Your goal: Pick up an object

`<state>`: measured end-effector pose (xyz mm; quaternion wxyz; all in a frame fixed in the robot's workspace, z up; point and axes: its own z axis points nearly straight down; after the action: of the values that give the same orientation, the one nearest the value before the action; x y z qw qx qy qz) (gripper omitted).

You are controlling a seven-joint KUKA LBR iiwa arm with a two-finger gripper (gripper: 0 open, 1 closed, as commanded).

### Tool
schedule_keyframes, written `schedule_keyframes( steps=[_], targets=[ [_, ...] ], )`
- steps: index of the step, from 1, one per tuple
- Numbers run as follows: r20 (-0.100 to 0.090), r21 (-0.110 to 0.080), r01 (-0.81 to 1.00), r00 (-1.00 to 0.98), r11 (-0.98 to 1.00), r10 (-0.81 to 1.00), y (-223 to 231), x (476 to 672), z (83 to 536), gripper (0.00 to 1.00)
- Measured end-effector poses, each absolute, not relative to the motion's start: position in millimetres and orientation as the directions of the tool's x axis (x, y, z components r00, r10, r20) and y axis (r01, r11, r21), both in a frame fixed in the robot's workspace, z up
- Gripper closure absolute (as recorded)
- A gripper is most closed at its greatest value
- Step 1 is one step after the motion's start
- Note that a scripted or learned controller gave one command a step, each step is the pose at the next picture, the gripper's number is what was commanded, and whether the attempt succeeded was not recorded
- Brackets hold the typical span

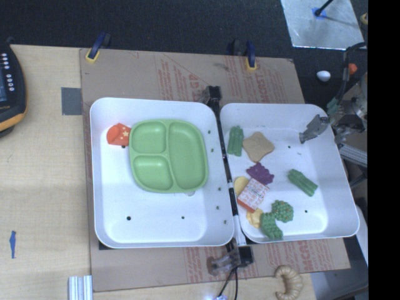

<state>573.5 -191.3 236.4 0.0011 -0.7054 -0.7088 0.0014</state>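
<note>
The right bin (337,186) holds several toy foods: a green pickle (235,140), a tan slice of bread (258,146), purple grapes (259,173), a green ridged piece (302,182), a red-and-white packet (252,194), a broccoli head (282,211) and another green piece (270,227). My gripper (311,132) hangs over the bin's upper right part, right of the bread and above the green ridged piece. I see nothing held in it.
The left bin (112,217) holds a green divided plate (169,155) and a red object with a yellow star (118,134) by its upper left wall. A tan curled object (289,282) lies on the cardboard in front of the right bin.
</note>
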Motion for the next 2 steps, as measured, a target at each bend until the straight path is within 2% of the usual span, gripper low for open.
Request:
schedule_keyframes(
  steps=[1, 2],
  targets=[
    [0.001, -0.008, 1.0, -0.011, 0.011, 1.0, -146.2, 623.6, 144.9, 0.0],
    [0.003, -0.013, 1.0, -0.006, 0.006, 1.0, -113.3, 582.6, 87.9, 0.0]
  ],
)
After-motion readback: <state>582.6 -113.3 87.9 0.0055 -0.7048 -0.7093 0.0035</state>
